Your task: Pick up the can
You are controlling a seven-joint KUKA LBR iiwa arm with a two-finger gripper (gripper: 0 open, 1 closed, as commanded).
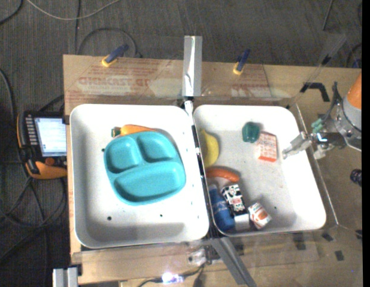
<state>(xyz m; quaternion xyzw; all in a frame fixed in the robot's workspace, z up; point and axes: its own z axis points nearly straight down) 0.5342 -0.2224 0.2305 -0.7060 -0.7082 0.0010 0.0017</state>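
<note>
Several things lie in the near left corner of the right bin (305, 208). Among them are a short can with a black-and-white label (232, 197), a small red-and-white can (259, 215) lying on its side, and a blue bottle-like container (220, 211). My gripper (305, 147) hangs over the right rim of that bin, well to the right of and beyond the cans. Its two fingers stand apart with nothing between them. One fingertip (291, 150) points left into the bin.
Also in the right bin are a yellow fruit (209, 147), a green object (251, 131), a red-and-white carton (267, 147) and an orange item (224, 174). The left bin (89, 220) holds a teal divided plate (145, 165) with an orange thing (132, 129) behind it.
</note>
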